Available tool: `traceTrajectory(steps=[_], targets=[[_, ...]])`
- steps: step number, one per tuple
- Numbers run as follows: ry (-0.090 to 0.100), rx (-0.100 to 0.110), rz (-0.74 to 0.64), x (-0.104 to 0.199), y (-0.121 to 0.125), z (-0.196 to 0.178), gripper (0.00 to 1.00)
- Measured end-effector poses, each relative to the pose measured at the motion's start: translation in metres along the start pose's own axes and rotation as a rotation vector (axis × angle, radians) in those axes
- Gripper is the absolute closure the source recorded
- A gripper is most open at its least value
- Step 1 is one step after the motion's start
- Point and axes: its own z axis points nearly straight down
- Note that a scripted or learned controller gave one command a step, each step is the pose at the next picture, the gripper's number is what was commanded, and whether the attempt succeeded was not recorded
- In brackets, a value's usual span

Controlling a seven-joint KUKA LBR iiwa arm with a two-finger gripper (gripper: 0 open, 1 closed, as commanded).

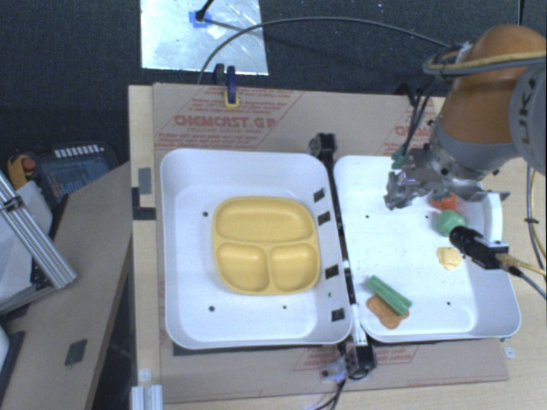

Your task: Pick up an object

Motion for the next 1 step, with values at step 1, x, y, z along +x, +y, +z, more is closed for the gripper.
traceTrajectory(steps=[1], targets=[[0.000,-0.001,-0.001,0.0548,0.0047,-0.0011,1.00]])
